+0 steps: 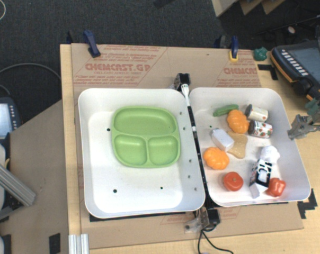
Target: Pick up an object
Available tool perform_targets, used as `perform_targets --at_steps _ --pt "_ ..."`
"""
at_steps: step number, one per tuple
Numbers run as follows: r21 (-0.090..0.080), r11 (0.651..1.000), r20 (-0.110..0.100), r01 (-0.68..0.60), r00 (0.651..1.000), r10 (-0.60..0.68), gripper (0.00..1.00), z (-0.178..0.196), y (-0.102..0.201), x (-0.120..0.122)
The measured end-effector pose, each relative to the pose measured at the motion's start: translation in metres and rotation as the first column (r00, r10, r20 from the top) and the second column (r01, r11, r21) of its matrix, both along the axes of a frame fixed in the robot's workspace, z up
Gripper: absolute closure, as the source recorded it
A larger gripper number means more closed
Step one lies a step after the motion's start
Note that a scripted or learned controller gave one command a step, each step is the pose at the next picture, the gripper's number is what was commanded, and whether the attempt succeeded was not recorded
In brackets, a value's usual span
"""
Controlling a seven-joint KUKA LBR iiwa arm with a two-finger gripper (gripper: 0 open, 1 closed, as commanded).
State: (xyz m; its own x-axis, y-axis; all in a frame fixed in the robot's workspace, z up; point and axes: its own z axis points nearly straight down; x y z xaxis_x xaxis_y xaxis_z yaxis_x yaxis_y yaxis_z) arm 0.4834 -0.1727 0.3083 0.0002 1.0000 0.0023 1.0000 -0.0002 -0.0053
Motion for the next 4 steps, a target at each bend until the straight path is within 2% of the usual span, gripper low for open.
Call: perform_targets --at_steps 1,2,3,4 --pt "-0.006 1.0 0.009 0.0 1.0 0.0 1.0 -0.014 -0.027 0.043" --pt "0.003 1.0 -0.004 -0.002 1.0 0.002 1.0 -0.074 0.024 -0.005" --pt "-0.009 1.0 0.014 0.004 1.0 -0.004 1.0 0.0 -0.028 -0.004" --pt "-0.007 1.0 0.012 0.002 1.0 -0.002 1.0 0.027 -0.053 -0.004"
